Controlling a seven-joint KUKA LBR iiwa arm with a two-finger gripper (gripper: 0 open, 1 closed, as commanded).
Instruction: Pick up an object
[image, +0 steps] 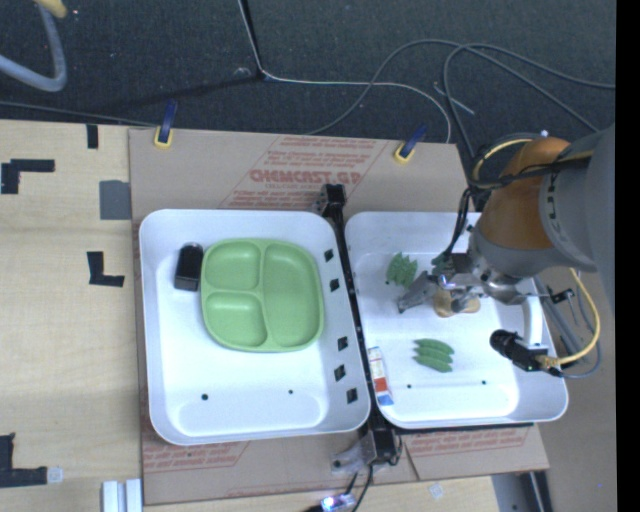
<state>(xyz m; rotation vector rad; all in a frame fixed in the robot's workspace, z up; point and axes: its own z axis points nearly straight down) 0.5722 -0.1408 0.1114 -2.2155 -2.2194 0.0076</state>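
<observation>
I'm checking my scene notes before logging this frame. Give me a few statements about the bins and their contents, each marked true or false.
1. The green divided plate lies in the left bin. True.
2. A black object sits to the plate's left. True.
3. The plate holds food in each of its compartments. False: all compartments are bare.
4. The hand hangs over the left bin. False: it is over the right bin, near the leafy green piece.
5. A green pod-like piece lies in the right bin. True.
</observation>
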